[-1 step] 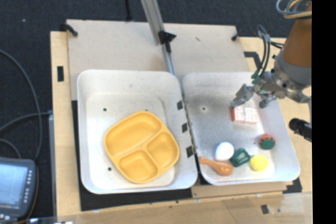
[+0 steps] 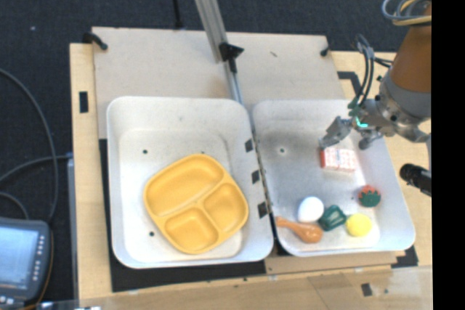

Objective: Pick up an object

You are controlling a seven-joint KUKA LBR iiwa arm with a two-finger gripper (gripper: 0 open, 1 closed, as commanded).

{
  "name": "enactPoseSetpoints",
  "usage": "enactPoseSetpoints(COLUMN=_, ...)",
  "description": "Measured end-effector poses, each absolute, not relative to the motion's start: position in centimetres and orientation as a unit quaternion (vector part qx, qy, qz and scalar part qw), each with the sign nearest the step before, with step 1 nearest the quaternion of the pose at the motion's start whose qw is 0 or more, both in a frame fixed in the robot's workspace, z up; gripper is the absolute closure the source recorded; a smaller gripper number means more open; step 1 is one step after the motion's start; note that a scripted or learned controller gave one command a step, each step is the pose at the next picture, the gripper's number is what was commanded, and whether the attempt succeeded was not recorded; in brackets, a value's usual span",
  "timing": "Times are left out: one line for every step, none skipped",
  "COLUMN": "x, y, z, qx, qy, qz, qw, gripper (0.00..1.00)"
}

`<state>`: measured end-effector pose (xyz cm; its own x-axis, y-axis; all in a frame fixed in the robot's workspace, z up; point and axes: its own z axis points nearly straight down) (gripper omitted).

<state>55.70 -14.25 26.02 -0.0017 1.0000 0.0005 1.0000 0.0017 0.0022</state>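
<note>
- The jaws (image 2: 349,133) hang spread open and hold nothing, just above the small red-and-white box (image 2: 339,160) in the right bin (image 2: 290,127).
- The box lies flat and looks tilted; a descent off-centre could nudge it aside.
- A finger might catch the box's edge and tip it.
</note>
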Motion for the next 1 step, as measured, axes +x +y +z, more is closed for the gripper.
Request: enactPoseSetpoints(x=55.49, y=-15.29, z=21.3, qx=0.708, qy=0.707, qz=-0.0018, qw=0.0, gripper=0.0)
